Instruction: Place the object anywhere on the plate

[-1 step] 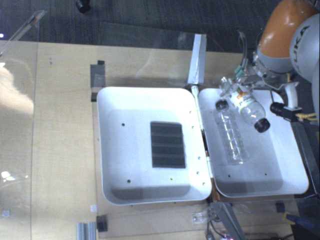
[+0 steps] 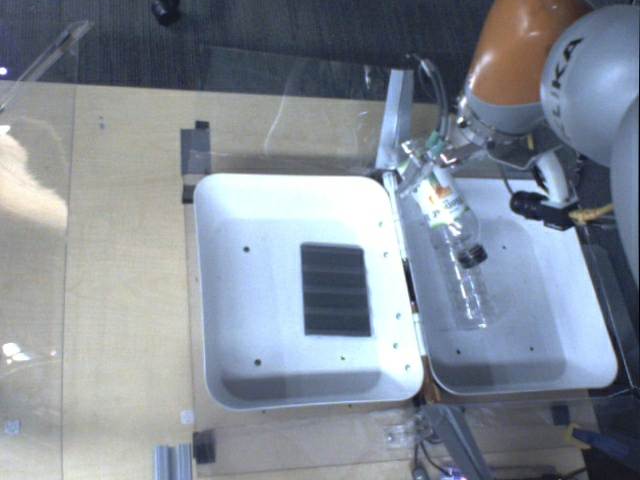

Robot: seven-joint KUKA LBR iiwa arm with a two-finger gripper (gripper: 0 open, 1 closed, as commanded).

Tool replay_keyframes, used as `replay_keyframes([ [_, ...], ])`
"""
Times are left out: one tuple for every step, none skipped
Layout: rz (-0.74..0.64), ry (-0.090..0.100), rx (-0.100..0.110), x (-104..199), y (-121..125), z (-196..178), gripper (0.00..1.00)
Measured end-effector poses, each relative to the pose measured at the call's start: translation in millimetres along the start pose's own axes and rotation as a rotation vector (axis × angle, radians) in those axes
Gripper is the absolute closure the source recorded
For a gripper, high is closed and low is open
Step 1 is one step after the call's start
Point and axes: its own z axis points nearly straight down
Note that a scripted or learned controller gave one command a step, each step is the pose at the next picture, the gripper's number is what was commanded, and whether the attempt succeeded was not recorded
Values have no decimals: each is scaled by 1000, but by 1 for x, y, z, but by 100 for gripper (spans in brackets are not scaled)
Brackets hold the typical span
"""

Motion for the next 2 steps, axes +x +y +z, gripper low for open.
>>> replay_keyframes([
  [-236,0,-1,51,27,-21,100],
  [-310,5,-7,84,41,30,100],
])
